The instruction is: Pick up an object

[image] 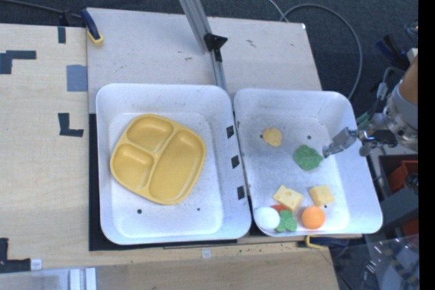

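The grey metal end effector (pixel 338 142) hangs beside the green leafy toy (pixel 308 158); I cannot tell its opening, so it may simply nudge the toy aside

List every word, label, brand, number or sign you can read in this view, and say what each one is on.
None can be read. The yellow tray, the two white bins and the food pieces bear no print. The dark tape marks on the wooden bench are plain shapes, not letters.

High slanted view (both bins (pixel 234 112))
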Robot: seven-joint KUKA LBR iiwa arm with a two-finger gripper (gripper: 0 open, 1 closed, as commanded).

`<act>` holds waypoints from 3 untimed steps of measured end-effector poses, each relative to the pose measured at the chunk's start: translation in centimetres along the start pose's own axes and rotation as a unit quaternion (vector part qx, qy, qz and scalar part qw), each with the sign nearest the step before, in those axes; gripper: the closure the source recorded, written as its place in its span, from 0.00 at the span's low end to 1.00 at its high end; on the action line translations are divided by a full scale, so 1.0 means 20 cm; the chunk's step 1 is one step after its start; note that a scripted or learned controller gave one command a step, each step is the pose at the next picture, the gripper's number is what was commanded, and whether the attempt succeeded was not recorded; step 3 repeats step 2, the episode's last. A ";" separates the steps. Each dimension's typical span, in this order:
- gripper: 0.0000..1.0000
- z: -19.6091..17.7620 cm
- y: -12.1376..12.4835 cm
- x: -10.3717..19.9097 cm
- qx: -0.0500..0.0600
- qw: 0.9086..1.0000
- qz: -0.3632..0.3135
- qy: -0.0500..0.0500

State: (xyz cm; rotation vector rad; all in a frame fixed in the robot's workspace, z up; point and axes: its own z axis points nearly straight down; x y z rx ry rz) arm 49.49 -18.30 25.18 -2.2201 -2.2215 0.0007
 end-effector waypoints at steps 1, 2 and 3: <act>0.00 0.34 -0.05 0.37 0.004 1.000 -0.003 0.002; 0.00 0.82 -0.05 0.03 -0.002 1.000 0.003 -0.002; 0.00 0.82 -0.05 0.03 -0.002 1.000 0.003 -0.002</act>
